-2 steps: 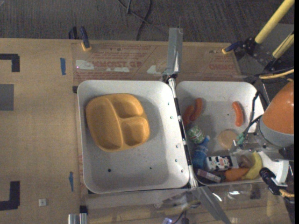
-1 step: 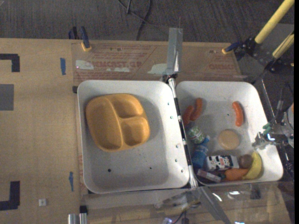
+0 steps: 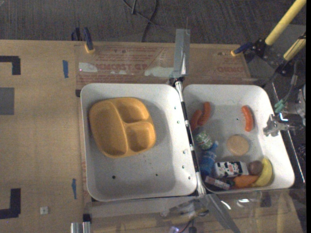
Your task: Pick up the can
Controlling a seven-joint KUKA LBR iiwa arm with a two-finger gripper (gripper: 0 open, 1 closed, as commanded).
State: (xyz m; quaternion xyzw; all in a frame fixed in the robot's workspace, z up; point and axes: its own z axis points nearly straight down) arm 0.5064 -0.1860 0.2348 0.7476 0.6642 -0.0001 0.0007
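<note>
Can (image 3: pixel 204 141): small, green and white, probably lying on its side; sits in the right bin (image 3: pixel 228 92), close to that bin's left wall, just below the pair of sausages (image 3: pixel 201 115).
Neighbours: touches or nearly touches a blue crumpled item (image 3: pixel 209 162) below it; round tan disc (image 3: pixel 238 144) near on the right; white carton (image 3: pixel 230 169), carrot (image 3: pixel 245 181) and banana (image 3: pixel 265 173) crowded along the bottom wall.
Gripper (image 3: pixel 275 126): hangs over the right rim of the right bin, well apart from the can, across the bin's whole width.
Grip state: cannot tell whether released or clenched; nothing seen held.
Step in hand: by my reading, approach not yet begun; calls for a reach across the bin to the left wall.
Doing it well: best to come down from straight above, closing across the can's short width; worth keeping clear of the wall on one side and the blue item on the other; likely to roll if nudged off-centre, so a centred, square closure matters.
Risk: pinching the blue item along with the can, or striking the divider between the bins.
Left bin (image 3: pixel 97 178): holds a yellow divided plate (image 3: pixel 121 126), no part in this step.
Can label: green print on white, too small to read.
Carton print: dark marks on white, unreadable.
Cardboard (image 3: pixel 124 66) behind the bins: red lettering, upside down and too blurred to make out.
</note>
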